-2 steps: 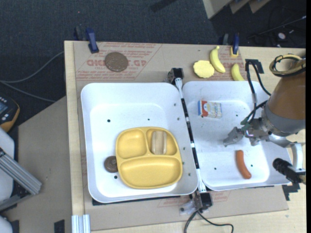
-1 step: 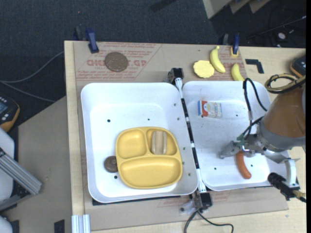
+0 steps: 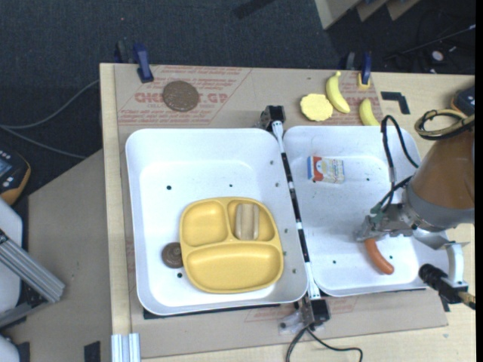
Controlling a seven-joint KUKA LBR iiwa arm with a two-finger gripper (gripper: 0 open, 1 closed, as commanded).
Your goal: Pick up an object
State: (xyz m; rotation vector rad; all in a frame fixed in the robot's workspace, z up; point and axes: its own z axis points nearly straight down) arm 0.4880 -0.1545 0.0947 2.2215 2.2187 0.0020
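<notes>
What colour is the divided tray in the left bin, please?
Yellow; the divided tray shows plainly in the camera view.

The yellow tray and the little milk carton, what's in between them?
In the camera view, the two bins' touching rims run between the yellow tray and the milk carton; otherwise just bare white bin floor.

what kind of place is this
Likely a robotics lab test bench: a robot arm reaches over two white bins clamped to a board, holding toy food such as a hot dog and a yellow divided plate.
</notes>
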